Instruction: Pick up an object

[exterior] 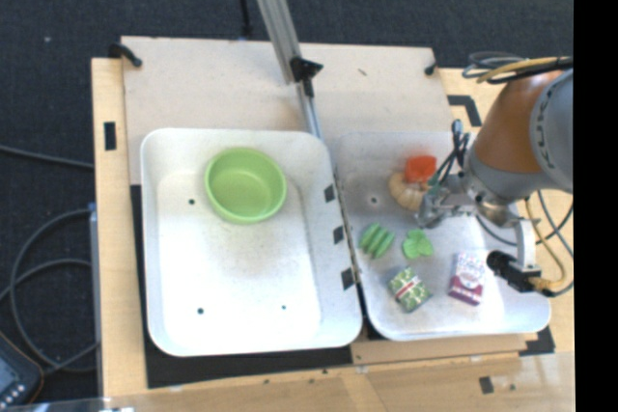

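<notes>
The right bin (386, 328) holds several small objects. An orange piece (421, 168) lies beside a tan rounded object (407, 189). Below them sit a ribbed green piece (377, 240) and a smaller green piece (418, 245). A green and red packet (408, 288) and a pink and white box (467, 278) lie near the front edge. My gripper (432, 207) is low in this bin, just right of the tan object and above the small green piece. Nothing shows clearly between its tips.
The left bin (174, 304) carries a green bowl (245, 185) near its back. A slanted metal rail (275, 5) runs from the top down to the gap between the bins. Cables (541, 256) hang at the arm's right side.
</notes>
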Motion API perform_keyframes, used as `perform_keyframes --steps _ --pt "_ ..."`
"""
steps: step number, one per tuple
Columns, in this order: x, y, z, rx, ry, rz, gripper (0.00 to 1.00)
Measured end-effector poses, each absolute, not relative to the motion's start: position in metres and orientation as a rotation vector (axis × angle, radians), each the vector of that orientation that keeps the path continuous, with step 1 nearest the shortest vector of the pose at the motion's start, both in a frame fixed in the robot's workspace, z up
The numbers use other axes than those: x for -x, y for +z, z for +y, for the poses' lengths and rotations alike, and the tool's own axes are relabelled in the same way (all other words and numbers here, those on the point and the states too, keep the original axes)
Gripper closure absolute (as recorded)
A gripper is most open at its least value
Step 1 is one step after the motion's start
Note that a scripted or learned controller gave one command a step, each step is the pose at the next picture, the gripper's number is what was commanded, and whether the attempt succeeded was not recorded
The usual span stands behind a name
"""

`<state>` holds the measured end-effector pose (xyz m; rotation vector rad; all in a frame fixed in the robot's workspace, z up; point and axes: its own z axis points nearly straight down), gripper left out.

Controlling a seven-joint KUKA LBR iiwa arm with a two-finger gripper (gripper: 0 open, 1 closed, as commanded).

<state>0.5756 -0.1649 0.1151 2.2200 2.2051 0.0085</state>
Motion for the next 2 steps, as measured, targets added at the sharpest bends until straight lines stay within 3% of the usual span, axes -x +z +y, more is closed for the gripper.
perform_keyframes --steps 2 --pt "-0.578 0.234 -0.164 -2.212 0.008 2.221 1.00"
